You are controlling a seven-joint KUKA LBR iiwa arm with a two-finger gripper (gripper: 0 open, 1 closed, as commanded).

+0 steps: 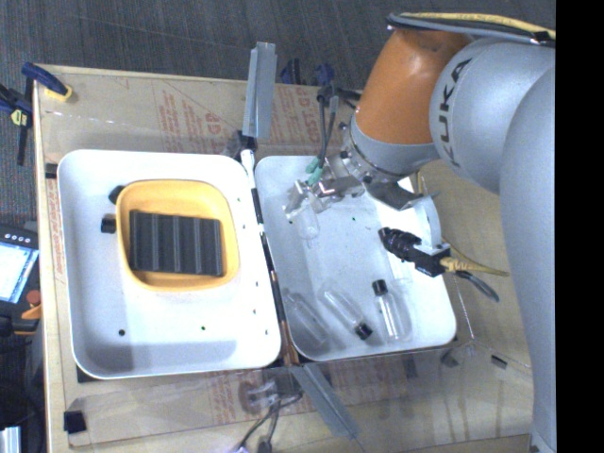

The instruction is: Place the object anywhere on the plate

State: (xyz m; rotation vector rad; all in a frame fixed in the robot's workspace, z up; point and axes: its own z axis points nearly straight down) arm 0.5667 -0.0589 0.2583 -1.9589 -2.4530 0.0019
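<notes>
The yellow plate (179, 234) sits in the left bin (85, 347), waiting. Right of the plate, small clear bottles (387, 310) lie in the right bin (425, 333), none picked. Past the plate, the jaws (316, 192) hover; I cannot tell their grip.

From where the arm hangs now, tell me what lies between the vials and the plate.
The vials lie in the right bin; the yellow plate sits in the left bin. Between them stand the two bins' adjoining rims. The plate carries a dark ridged block. The gripper hangs over the right bin's far end.
</notes>
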